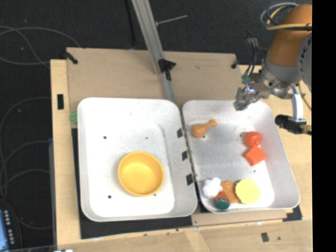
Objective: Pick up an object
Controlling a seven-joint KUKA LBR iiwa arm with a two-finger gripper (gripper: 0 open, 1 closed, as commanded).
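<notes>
Item: gripper [242,102], hanging over the back rim of the right bin [273,121]; finger state cannot be told, nothing visibly held

Risk: a descent from here is likely meeting bin wall or bare floor, since nothing is lying directly beneath

Candidates: orange drumstick [202,129] sitting nearest, forward and to the camera's left; red pieces [253,146] lying further forward; white, orange, green and yellow cluster [232,191] crowding the front corner, risking a muddled grasp

Left bin [94,119]: holding yellow bowl [140,172], well apart
</notes>
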